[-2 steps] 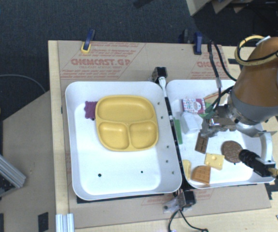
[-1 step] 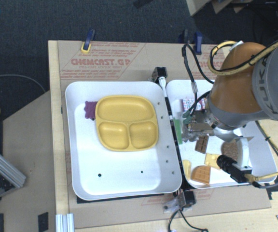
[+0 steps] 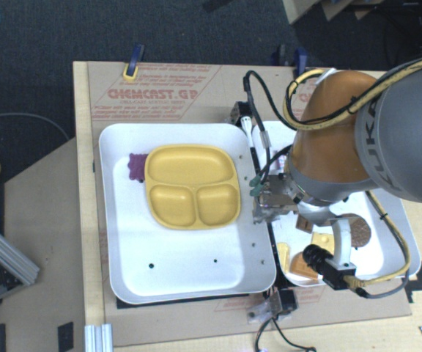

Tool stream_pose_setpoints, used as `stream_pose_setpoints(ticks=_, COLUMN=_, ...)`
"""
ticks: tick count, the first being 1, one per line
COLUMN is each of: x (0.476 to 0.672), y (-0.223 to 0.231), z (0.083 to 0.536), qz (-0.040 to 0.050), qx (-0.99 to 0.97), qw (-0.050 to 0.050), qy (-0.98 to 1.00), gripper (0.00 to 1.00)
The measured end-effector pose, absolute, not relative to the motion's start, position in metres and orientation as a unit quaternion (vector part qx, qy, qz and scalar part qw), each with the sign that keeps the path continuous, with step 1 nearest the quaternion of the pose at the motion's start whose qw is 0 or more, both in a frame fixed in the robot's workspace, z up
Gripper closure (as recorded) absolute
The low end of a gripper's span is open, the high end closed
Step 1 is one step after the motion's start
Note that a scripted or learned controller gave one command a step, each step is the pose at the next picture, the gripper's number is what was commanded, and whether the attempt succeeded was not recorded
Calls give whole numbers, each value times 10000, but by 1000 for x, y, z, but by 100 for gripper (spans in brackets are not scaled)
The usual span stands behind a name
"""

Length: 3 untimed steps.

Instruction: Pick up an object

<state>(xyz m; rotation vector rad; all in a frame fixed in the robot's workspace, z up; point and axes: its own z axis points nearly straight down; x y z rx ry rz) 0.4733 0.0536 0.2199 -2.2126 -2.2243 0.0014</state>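
Yellow tray (image 3: pixel 193 185) in left bin (image 3: pixel 123 218).

The 2 bins, the left bin (image 3: pixel 123 218) and the right bin (image 3: pixel 398 222), look like smooth white plastic with a faint sheen, and the yellow 3-compartment tray (image 3: pixel 193 185) looks like smooth matt plastic. The purple thing (image 3: pixel 136 166) beside it looks soft and rough, like cloth. The bench (image 3: pixel 94 101) is dull brown board, the arm (image 3: pixel 387 134) glossy grey and orange.

The bench (image 3: pixel 86 196) bears two white bins (image 3: pixel 123 270) side by side.
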Motion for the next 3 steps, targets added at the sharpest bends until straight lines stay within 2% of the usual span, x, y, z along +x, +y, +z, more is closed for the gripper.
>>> stream_pose_setpoints(ticks=1, x=483, y=60, z=218, qz=-4, qx=-7065, qw=-3, qy=-7077, gripper=100)
stream_pose_setpoints(ticks=2, x=473, y=52, z=232, qz=-8, qx=-7071, qw=-7, qy=-7071, gripper=100)
stream_pose_setpoints(ticks=3, x=479, y=58, z=233, qz=-7, qx=-7067, qw=-5, qy=-7075, gripper=100)
